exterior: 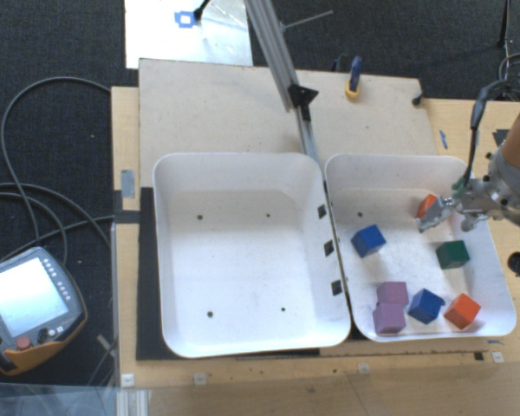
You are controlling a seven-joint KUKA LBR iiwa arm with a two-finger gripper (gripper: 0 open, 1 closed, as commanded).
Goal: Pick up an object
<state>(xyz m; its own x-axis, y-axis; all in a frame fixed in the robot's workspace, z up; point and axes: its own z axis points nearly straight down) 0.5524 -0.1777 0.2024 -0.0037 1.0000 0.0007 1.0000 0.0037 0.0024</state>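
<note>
- You are looking at two shallow white bins, smooth with rounded corners, side by side on a pale, matt board worktop (243,102).
- Your hand (439,215) is a small metal piece with thin grey fingers, reaching in over the right bin (390,176) from its right rim.
- An orange block (426,204) sits right at the fingertips, touching or just behind them. You cannot tell from here whether the fingers are open or closed, nor whether the block is between them.
- All the loose pieces look like small, plain, matt cubes with sharp edges.
- Count in the right bin: two orange, two blue, two purple, one dark green, seven in all.
- The dark green block (452,254) lies just below the hand, towards the front of the bin.
- One blue block (368,239) lies to the left of the hand, near the wall between the bins.
- The two purple blocks (390,307) touch each other, one in front of the other, well forward and left of the hand.
- The second blue block (426,305) sits just right of the purple pair, and the second orange block (462,310) just right of that, near the front corner.
- The left bin (173,258) shows four small dark dots on its floor.
- A grey handheld controller (30,306) with a pale screen lies far left of the hand, cables curling beside it.
</note>
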